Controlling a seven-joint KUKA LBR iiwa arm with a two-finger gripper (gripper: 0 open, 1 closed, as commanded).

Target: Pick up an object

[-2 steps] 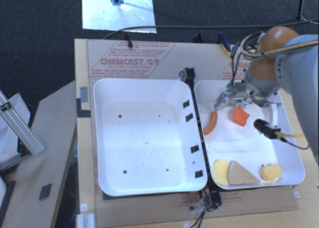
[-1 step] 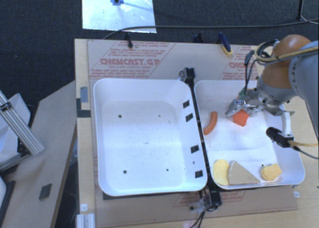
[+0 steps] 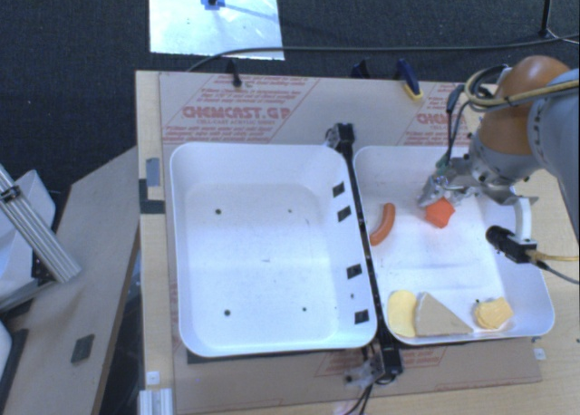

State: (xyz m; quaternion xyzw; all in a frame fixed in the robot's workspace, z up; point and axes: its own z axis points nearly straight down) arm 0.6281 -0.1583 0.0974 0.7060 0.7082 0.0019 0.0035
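Camera view: the jaws (image 3: pixel 439 194) sit in the right bin (image 3: pixel 535 300), directly above an orange block (image 3: pixel 439 214) and touching it. Whether they pinch it, I cannot tell. A sausage (image 3: pixel 382 223) lies just left.

The arm (image 3: pixel 535 123) is cut off by the picture's edge at 3 o'clock. The gripper (image 3: pixel 441 194) sits right over the top of a small orange thing (image 3: pixel 439 214), so its fingertips are hard to see. A grey metal frame (image 3: pixel 27 241) is cut off at 9 o'clock.
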